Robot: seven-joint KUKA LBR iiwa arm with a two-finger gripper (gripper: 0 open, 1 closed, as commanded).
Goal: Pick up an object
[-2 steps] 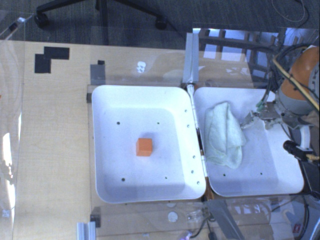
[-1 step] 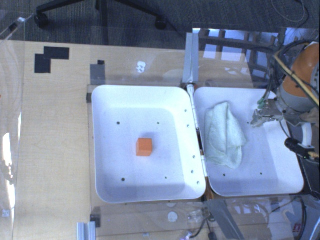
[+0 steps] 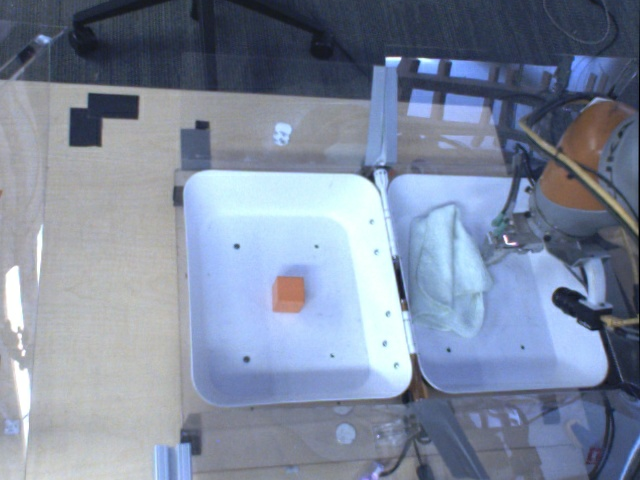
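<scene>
On the desk (image 3: 100, 298) sit 2 white bins. An orange cube (image 3: 289, 294) lies near the middle of the left bin (image 3: 220, 368). A crumpled white cloth (image 3: 450, 268) fills the right bin's (image 3: 520, 368) left half. The gripper (image 3: 503, 236) hangs just beside the cloth's right edge; whether it is wide or narrow, I cannot tell.

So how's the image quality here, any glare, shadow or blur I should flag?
Camera view: the orange cube is sharp with a faint shadow; window reflections glare on the clear panel behind the right bin; the white cloth has low contrast against it; the gripper looks small and indistinct.
</scene>
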